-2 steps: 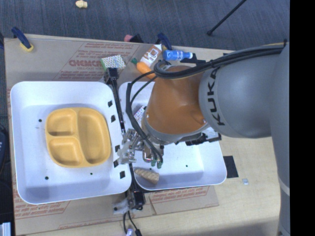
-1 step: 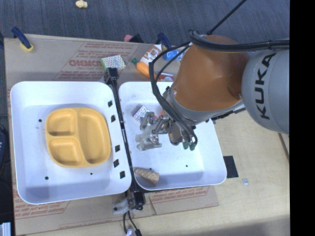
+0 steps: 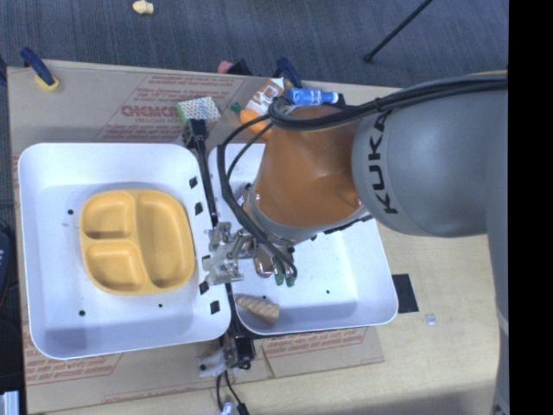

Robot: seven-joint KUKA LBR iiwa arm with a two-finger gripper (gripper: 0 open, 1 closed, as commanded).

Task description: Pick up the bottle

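Note:
The grey arm with its orange band point(image 3: 311, 175) hangs over the right bin point(image 3: 367, 305) and hides most of it. My gripper point(image 3: 252, 263) is low at the bin's left side, close to the wall shared with the left bin. An orange and white object point(image 3: 259, 104) that may be the bottle peeks out at the bin's back left corner, mostly covered by the arm. It lies well behind the gripper. A small brown ridged item point(image 3: 257, 308) rests at the bin's front left, just in front of the gripper and apart from it.
The left bin point(image 3: 43, 318) holds a yellow divided plate point(image 3: 136, 239). A small patterned packet point(image 3: 199, 109) lies on the cardboard behind the bins. Black cables point(image 3: 216, 167) run along the divide between the bins. Blue clamps point(image 3: 39, 67) sit at the cardboard's back edge.

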